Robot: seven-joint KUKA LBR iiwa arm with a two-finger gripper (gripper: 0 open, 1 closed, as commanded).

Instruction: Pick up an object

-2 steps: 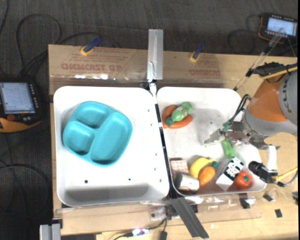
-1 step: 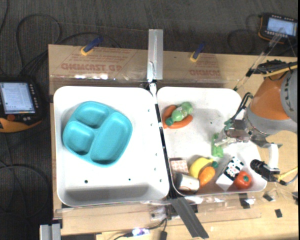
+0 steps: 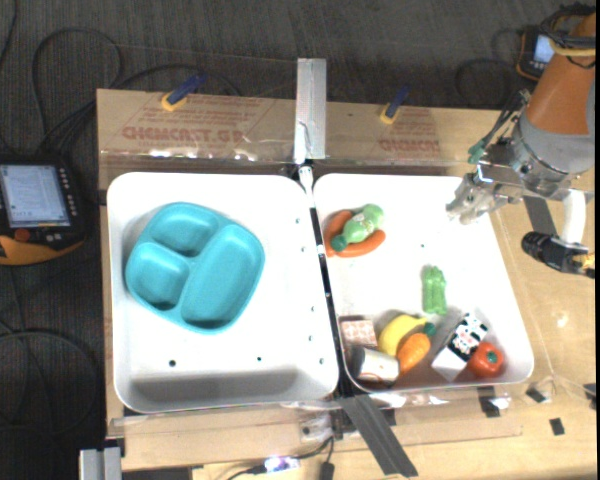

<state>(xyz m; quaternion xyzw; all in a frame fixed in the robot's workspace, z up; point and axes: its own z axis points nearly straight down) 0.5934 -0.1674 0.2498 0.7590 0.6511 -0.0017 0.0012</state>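
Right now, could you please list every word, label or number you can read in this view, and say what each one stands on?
"CHEMCAST GP" or similar, reversed red print, only partly legible: on the clear plastic sheet behind the left shallow white bin.
Similar red print on the sheet behind the right shallow white bin: too blurred to read.
Lit screen of the black handheld control pendant: too small to read.

Arm cut off at right edge. Claw too small, blurry. Toy pile overlaps; lower items partly hidden.
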